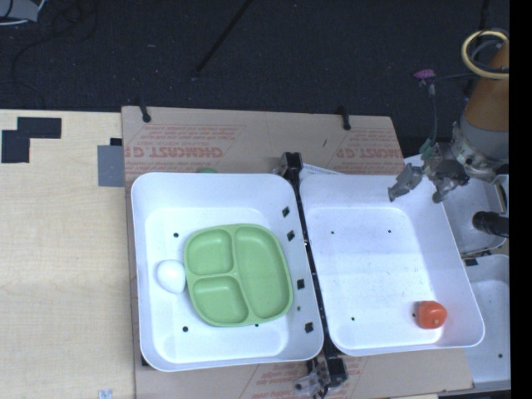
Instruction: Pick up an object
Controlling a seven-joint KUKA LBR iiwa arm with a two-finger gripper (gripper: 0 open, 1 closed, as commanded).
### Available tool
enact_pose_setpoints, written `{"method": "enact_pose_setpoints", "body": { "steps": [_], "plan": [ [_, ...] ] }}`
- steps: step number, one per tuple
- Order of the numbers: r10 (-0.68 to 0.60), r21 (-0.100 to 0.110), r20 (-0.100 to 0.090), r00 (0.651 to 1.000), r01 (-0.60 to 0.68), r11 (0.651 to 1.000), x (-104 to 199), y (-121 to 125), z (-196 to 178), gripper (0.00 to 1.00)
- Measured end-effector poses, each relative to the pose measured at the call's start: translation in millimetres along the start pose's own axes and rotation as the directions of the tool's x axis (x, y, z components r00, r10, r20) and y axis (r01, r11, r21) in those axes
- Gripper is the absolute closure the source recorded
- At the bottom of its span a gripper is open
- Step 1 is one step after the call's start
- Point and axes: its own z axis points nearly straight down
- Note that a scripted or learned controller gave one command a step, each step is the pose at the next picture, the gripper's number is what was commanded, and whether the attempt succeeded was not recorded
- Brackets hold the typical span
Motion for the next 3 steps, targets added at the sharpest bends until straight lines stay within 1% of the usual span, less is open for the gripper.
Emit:
{"method": "enact_pose_setpoints", "body": {
  "steps": [1,2,3],
  "plan": [
    [-0.002,-0.014,0.003,1.0,0.002,1.0,0.2,2.6,-9.2,0.0],
    [-0.002,-0.009,0.002,1.0,0.002,1.0,-5.4,-3.2,38.7,0.0],
    [-0.006,-0.009,0.001,1.0,0.006,1.0,-0.7,-0.4,102.1,0.0]
  ]
}}
